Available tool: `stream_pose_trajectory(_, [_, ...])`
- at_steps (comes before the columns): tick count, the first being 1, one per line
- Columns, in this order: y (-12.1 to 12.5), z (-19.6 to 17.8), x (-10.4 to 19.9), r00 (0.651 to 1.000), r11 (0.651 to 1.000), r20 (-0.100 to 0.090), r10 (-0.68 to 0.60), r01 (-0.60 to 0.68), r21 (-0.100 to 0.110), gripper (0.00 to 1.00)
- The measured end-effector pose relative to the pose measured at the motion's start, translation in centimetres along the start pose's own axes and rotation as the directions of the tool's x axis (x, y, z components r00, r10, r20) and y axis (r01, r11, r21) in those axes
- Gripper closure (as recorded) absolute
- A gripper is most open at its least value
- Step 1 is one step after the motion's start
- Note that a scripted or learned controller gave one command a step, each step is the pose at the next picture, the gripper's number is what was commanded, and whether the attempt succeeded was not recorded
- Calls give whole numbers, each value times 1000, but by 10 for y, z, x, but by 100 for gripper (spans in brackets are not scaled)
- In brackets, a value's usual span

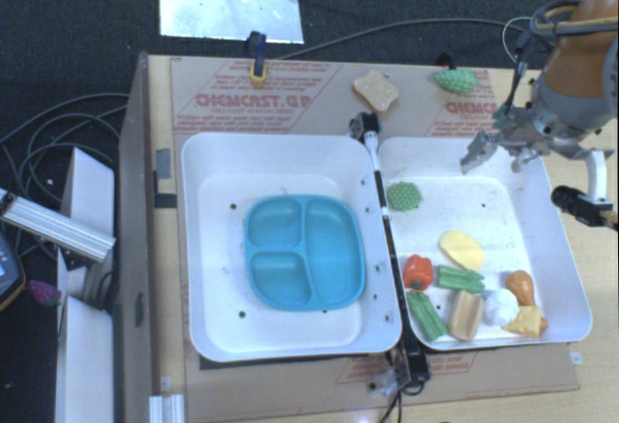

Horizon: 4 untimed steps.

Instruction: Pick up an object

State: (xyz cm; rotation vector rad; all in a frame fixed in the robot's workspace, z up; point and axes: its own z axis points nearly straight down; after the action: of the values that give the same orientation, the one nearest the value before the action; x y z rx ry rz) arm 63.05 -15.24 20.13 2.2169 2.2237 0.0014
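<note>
Toy food [466, 286] heaped in right bin [542, 218] | end effector [501, 152] above far rim, fingers spread, holding nothing

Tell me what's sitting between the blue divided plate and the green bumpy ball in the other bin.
In the camera view, the bins' touching white walls run between the blue divided plate and the green bumpy ball; no toy food lies there.

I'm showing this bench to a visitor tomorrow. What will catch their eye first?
Probably the blue divided plate, alone in the left bin. Next, the bright toy food heaped in the right bin's near corner. Then the claw, hanging open over that bin's far edge, holding nothing.
</note>
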Motion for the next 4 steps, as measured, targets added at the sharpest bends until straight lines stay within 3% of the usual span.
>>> stream_pose_trajectory(1, [-59, 76, 36, 1000, 1000, -1, 1, -1, 3, 0])
stream_pose_trajectory(2, [-134, 82, -13, 1000, 1000, 1, 3, -3, 1, 0])
stream_pose_trajectory(3, [-89, 105, 61, 1000, 1000, -1, -1, 1, 0, 0])
stream_pose_trajectory(4, [-79, 79, 8, 1000, 1000, 1, 3, -3, -1, 0])
